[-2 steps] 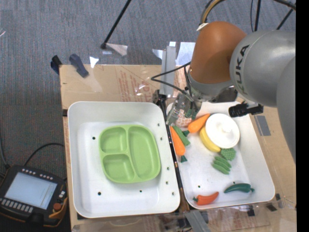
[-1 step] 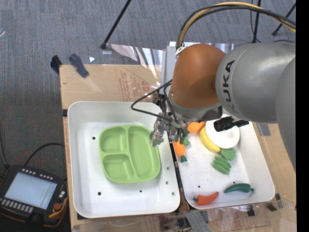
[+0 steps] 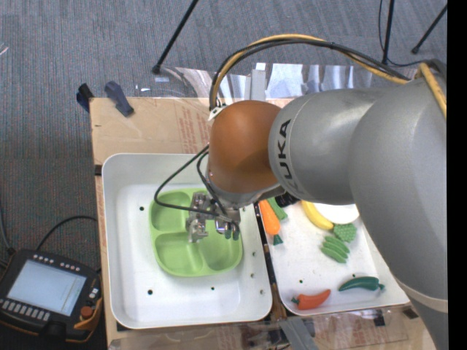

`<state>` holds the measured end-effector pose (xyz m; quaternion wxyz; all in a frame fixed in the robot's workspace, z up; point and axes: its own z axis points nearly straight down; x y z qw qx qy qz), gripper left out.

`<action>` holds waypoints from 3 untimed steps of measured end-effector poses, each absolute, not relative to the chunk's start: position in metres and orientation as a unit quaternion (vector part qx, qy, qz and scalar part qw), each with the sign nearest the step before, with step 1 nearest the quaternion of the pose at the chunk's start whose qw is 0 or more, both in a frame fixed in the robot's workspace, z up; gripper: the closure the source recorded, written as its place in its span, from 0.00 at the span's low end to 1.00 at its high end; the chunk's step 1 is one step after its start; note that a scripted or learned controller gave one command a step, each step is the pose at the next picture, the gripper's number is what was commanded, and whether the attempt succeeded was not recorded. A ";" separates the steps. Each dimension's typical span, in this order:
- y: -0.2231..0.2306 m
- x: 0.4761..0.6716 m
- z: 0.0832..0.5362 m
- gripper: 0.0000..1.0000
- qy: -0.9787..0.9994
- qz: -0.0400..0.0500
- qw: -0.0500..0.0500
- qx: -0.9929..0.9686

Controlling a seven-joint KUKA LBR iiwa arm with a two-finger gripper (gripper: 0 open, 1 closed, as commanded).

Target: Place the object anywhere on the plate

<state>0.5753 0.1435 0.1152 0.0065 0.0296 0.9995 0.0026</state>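
The grey arm (image 3: 365,166) reaches in from the right and takes up much of that side of the view, its broad upper link slanting down toward the middle. An orange band (image 3: 244,152) sits above the wrist, with black and yellow cables looping over it from behind. Below the band the wrist points straight down, ending in the gripper (image 3: 213,228), a metallic cluster hanging low.
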 end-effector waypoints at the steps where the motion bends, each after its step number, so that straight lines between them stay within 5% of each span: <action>1: 0.125 0.589 0.292 1.00 1.000 0.002 0.007 0.006; 2: 0.133 0.553 0.263 1.00 1.000 0.000 -0.001 0.012; 3: 0.156 0.547 0.216 1.00 1.000 0.000 -0.003 -0.019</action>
